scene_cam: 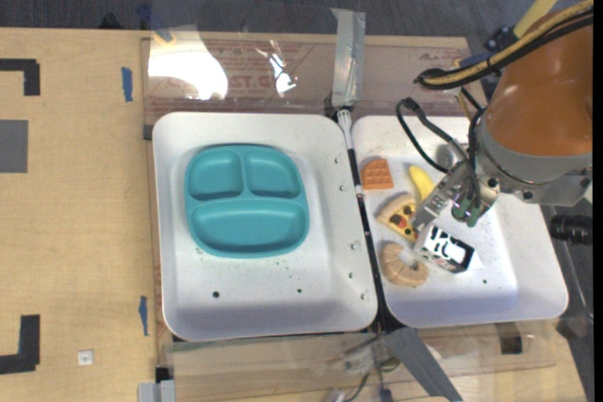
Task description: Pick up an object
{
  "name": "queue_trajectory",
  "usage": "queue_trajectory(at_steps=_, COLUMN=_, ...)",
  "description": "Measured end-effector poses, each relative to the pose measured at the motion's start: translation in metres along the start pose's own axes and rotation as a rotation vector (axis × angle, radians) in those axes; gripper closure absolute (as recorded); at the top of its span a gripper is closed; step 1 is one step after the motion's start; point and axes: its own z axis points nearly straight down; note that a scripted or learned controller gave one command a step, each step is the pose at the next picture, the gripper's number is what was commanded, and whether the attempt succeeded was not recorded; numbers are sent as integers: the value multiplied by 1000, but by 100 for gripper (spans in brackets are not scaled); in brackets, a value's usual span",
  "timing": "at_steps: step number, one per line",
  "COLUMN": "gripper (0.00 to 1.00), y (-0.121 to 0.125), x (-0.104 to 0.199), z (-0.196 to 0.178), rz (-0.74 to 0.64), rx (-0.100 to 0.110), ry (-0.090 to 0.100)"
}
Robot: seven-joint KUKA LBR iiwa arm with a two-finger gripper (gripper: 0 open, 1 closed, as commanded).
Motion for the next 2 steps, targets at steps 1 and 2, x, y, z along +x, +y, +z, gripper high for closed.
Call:
queue_trajectory(at_steps=1, gripper=100, y=30, x=33, z=32, rz=-443, rx=7, ry=9)
queue_trajectory(at_steps=2, gripper=100, y=55, x=58, z=23, rz=143, rx=8, ry=5)
